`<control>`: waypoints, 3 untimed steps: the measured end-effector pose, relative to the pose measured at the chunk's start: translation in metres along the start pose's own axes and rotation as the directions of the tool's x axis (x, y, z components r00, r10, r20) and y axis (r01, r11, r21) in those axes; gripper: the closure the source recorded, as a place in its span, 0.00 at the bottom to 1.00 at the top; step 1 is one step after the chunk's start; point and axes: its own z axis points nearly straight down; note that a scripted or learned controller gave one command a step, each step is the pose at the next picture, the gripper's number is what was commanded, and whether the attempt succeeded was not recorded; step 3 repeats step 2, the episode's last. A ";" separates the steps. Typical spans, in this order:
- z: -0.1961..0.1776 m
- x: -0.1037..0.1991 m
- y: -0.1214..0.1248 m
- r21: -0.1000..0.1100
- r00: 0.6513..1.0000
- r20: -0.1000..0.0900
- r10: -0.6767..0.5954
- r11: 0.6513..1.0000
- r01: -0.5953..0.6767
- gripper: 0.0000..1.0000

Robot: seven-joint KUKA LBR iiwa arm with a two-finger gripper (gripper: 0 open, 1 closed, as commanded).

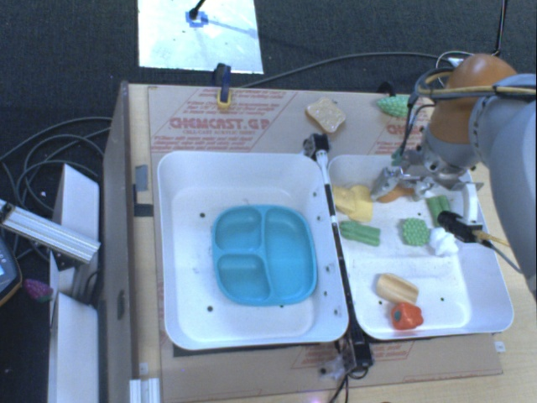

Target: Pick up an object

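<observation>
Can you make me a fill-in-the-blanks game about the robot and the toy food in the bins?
1. The divided plate in the left bin is colored ____.
2. The pincer is over the ____ bin.
3. The red toy sits right next to the ____ roll.
4. The cracker lies ____ the bins, on the cardboard.

Missing words: blue; right; tan; outside
</observation>
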 end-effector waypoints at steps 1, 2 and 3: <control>0.000 -0.031 0.002 -0.013 1.000 0.004 -0.001 1.000 0.001 0.00; -0.012 -0.031 0.003 -0.019 1.000 0.007 -0.004 1.000 0.004 1.00; -0.012 -0.031 0.003 -0.019 1.000 0.007 -0.004 1.000 0.004 1.00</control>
